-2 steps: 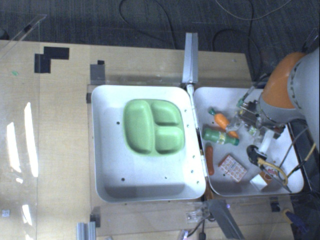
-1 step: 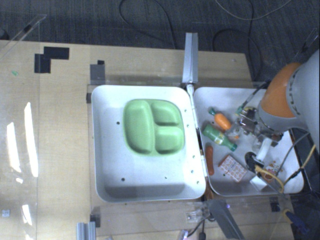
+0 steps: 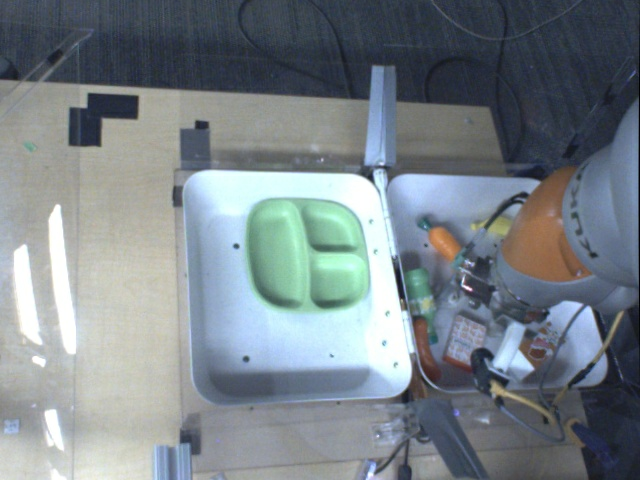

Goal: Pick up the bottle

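Note:
A small green bottle (image 3: 417, 291) lies in the right bin (image 3: 405, 200), close against its left wall. My gripper (image 3: 474, 274) reaches down into that bin from the right, under the orange band (image 3: 535, 238) of the arm. It is a little to the right of the bottle, with a gap between them. Nothing visibly hangs from it.
An orange carrot-like piece (image 3: 443, 240) lies behind the bottle. A red item (image 3: 425, 343) and a small printed box (image 3: 462, 337) lie nearer the front. The left bin (image 3: 215, 298) holds a green divided plate (image 3: 305, 253). Cables (image 3: 520, 393) trail by the right bin's front.

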Controlling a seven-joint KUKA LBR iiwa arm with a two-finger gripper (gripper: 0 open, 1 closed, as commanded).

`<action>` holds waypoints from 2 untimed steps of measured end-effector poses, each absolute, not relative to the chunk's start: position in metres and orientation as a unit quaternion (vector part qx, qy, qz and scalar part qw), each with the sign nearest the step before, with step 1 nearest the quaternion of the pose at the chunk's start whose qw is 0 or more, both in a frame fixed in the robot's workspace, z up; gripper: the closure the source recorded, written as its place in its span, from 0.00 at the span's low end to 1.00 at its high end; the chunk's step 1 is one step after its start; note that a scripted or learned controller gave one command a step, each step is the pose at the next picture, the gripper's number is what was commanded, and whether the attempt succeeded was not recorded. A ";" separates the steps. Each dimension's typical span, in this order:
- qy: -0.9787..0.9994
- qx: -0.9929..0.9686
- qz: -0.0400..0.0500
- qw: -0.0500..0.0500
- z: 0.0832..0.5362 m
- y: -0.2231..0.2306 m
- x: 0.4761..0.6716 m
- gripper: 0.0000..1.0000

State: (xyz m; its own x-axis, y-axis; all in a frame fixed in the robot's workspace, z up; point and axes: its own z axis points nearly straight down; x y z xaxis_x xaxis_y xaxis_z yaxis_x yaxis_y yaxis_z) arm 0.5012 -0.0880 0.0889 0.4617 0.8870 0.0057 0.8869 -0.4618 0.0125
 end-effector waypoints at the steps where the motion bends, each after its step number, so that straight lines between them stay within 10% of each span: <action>1: 0.519 0.854 0.008 0.005 0.099 -0.087 0.504 1.00; 2: 0.518 0.855 0.007 0.007 0.099 -0.090 0.504 0.00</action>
